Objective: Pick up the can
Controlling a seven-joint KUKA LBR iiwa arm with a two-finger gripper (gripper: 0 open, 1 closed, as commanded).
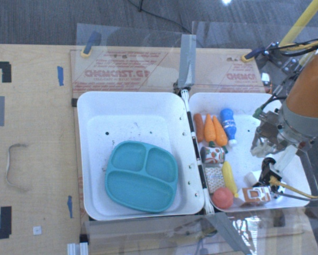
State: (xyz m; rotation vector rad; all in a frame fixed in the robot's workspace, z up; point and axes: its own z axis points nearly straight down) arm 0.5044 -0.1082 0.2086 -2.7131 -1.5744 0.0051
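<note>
Carrying two shallow white bins, the pale wooden desk [31, 116] fills most of the view. The left white bin [90, 108] holds a teal divided plastic plate [142, 176]. The grey arm with an orange band [308, 89] reaches over the right white bin [247, 122]; its end effector [266, 142] hangs above the bin floor, and I cannot tell how wide it is. The small patterned metal can [212, 155] lies near the bin's left wall, below two orange plastic carrots [214, 129] and above a yellow plastic banana [229, 177] and a red round ball [223, 198].
</note>
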